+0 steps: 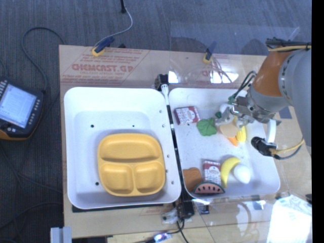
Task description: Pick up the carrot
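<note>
The tool [234,116] hangs low over the right bin [263,189]; whether it is apart or together I cannot tell. From the left: a yellow divided tray [131,163] in the left bin [81,105], then a red packet [187,115], a green leaf [206,127], and the carrot [233,140], an orange tip just under the tool. This looks like the approach step; next it must settle squarely over the carrot.

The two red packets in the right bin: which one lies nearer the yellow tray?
The red packet at the bin's upper left, beside the green leaf; the other red packet lies lower, against the banana.
</note>
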`<state>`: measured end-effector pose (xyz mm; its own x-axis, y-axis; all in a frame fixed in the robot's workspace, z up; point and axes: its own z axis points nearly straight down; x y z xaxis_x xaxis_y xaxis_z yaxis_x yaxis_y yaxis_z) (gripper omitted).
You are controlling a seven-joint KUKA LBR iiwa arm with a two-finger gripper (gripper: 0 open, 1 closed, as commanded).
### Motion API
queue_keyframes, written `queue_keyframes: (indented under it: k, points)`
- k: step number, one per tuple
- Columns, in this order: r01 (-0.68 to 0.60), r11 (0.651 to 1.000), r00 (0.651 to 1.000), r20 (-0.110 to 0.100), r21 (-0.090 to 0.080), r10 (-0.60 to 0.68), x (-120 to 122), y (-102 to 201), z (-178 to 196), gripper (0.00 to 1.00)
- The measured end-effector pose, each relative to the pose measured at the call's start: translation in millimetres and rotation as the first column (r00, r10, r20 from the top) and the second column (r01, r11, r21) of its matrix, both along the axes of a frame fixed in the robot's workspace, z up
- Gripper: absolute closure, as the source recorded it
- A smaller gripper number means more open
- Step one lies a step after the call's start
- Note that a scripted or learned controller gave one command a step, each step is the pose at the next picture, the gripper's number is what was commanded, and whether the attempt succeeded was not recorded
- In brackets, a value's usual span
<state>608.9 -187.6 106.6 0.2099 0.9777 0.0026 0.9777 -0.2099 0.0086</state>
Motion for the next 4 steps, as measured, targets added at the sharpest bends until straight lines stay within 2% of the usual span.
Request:
queue_keyframes:
  k: [1,2,3,4]
  points:
    - [-0.203,0.979,0.979,0.002,0.0,0.203,-87,-13,-18,1.0]
    - [-0.047,0.999,0.999,-0.011,-0.001,0.047,-87,41,74,1.0]
    - [0.328,0.945,0.945,-0.015,-0.007,-0.328,0,54,124,1.0]
    - [0.603,0.798,0.798,-0.018,-0.01,-0.603,-32,35,136,1.0]
